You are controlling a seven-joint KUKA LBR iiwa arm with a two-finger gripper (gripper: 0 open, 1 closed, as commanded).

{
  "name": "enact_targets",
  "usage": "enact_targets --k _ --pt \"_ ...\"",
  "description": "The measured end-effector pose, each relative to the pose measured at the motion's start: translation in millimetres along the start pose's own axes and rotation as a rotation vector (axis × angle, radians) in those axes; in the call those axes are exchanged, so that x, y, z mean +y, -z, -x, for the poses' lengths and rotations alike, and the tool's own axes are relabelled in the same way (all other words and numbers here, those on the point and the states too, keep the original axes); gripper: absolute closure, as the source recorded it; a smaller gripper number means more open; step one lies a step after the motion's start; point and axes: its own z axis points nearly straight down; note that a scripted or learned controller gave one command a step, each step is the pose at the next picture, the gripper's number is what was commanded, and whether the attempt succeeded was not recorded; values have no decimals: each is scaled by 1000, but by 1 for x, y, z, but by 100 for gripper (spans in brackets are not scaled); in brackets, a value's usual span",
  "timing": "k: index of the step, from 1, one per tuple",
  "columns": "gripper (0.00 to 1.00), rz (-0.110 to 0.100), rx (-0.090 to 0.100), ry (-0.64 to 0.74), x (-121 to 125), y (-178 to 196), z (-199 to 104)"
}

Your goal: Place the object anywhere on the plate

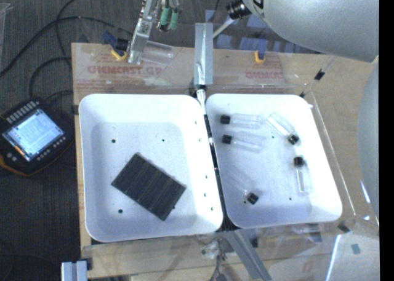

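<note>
The plate [148, 186] is a dark ribbed rectangle lying flat and turned at an angle on the floor of the left bin [92, 127]. Nothing rests on it. Several clear vials with black caps lie scattered in the right bin [320, 195], among them one [243, 120] near the back, one [284, 128] at the back right and one [242, 190] near the front. My gripper [136, 49] hangs high beyond the back edge of the left bin, well away from both the plate and the vials. I see nothing clearly held in it.
A grey metal post [203, 58] stands behind the seam between the bins. A teach pendant [32, 136] with a lit screen lies left of the bench, with cables running behind it. The arm's large grey body [314, 3] covers the upper right.
</note>
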Motion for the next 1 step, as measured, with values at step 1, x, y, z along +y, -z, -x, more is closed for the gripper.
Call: enact_targets --k 1 --pt "100 0 -4 0 1 10 0"
